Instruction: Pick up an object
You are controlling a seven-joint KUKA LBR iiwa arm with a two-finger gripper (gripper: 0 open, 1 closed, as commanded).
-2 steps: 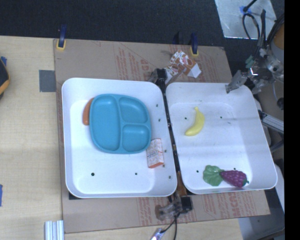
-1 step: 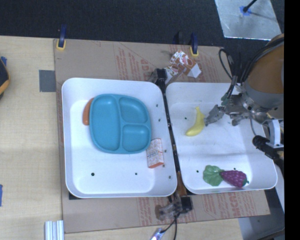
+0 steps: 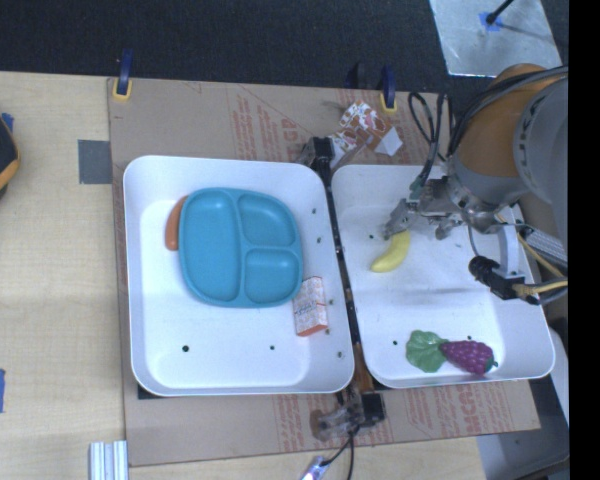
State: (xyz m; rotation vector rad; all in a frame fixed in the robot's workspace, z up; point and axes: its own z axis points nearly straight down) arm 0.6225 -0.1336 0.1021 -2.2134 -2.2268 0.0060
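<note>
In the right bin a yellow toy banana lies near the left wall. My gripper hangs over the bin's back part, just above and to the right of the banana's upper end. Its fingers are spread open with nothing between them, and the left fingertip sits close to the banana's tip. A green leaf with a purple grape bunch rests by the bin's front wall.
The left bin holds a blue divided plate with an orange thing poking out under its left edge. A small printed carton lies by the plate's right corner. A crumpled wrapper lies behind the bins.
</note>
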